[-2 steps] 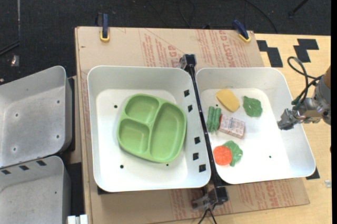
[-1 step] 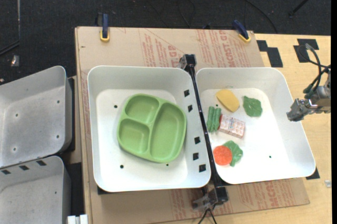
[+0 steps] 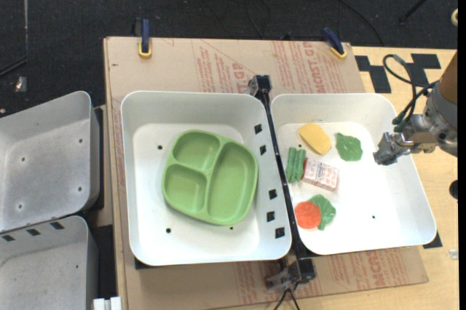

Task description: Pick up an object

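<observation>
The gripper [image 3: 387, 153] hangs at the three o'clock edge of the right bin [image 3: 393, 225]. Whether it is open or closed cannot be told from here, and nothing is seen in its hold.

The candidates for picking lie bunched at the bin's nine o'clock side:
- a yellow piece [image 3: 314, 138] at the top
- a green leafy piece [image 3: 349, 147] just beside it
- green beans [image 3: 295, 164] touching a pink-and-white packet [image 3: 321, 175]
- a red tomato slice [image 3: 308, 214] on a green leaf at six o'clock

The leafy piece sits nearest the gripper, probably the easiest reach. The left bin [image 3: 145, 228] holds a green divided plate [image 3: 210, 177], centred.
</observation>
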